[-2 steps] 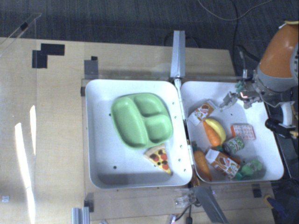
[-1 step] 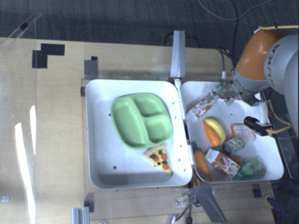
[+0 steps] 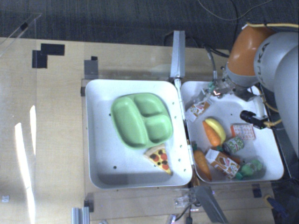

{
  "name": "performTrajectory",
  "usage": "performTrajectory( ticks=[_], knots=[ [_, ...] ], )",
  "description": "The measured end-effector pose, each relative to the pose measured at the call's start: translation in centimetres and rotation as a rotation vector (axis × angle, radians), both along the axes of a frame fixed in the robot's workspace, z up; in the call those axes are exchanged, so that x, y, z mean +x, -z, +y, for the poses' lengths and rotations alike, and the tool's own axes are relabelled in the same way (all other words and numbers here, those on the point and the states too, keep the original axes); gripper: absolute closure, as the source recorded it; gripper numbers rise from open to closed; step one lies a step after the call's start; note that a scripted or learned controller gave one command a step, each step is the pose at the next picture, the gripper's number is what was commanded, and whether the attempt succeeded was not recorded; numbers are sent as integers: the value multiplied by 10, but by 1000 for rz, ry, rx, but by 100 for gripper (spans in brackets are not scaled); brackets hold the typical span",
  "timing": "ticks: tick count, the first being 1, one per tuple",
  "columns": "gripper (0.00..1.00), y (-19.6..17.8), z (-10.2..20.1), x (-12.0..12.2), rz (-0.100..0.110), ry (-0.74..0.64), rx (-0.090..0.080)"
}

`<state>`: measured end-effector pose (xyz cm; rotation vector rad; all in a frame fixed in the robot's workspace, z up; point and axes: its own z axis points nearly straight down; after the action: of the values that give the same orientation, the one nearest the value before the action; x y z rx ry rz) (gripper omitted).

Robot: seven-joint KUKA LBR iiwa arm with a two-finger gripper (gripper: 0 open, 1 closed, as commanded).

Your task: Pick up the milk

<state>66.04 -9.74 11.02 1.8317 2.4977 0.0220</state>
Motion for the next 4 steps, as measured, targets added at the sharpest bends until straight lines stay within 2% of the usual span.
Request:
performTrajectory(
  ticks=[1, 2, 3, 4],
  knots=[
    [0, 0, 0, 1, -7, -106, -5],
    [0, 0, 0, 0, -9, -149, -7],
    [0, 1, -13, 13, 2, 231, 24],
    [0, 1, 2, 1, -12, 336, 17]
  ],
)
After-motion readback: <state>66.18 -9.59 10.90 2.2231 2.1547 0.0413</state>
